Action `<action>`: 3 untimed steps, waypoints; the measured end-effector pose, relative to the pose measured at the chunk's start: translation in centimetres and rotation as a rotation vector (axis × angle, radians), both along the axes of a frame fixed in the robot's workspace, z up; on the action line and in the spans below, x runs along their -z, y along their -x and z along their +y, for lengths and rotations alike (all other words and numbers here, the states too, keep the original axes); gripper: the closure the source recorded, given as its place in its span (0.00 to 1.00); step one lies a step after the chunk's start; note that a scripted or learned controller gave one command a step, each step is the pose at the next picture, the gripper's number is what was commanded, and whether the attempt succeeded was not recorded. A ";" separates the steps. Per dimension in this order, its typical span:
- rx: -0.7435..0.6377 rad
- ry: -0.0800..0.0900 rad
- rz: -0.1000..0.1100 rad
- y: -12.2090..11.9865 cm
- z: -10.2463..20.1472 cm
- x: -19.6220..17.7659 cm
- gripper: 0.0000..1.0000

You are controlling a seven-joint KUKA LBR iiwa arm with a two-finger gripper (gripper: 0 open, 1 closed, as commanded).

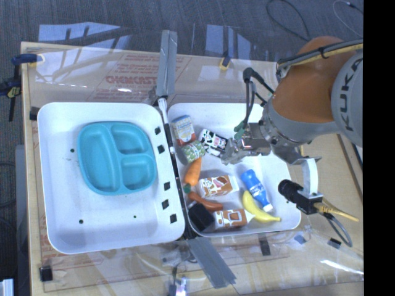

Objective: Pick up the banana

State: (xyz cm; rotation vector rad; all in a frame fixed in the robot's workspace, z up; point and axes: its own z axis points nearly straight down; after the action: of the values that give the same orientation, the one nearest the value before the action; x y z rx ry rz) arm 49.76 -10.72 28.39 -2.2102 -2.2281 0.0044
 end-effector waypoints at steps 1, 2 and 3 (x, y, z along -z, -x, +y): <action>0.016 0.001 0.000 1.9 -6.2 4.9 0.00; 0.221 0.002 -0.004 1.6 -2.1 -1.6 0.00; 0.107 0.000 0.002 1.7 -7.1 10.0 0.00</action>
State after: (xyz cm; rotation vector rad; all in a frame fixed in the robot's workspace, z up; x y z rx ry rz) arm 48.05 -17.83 18.36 -2.3251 -2.1063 0.0060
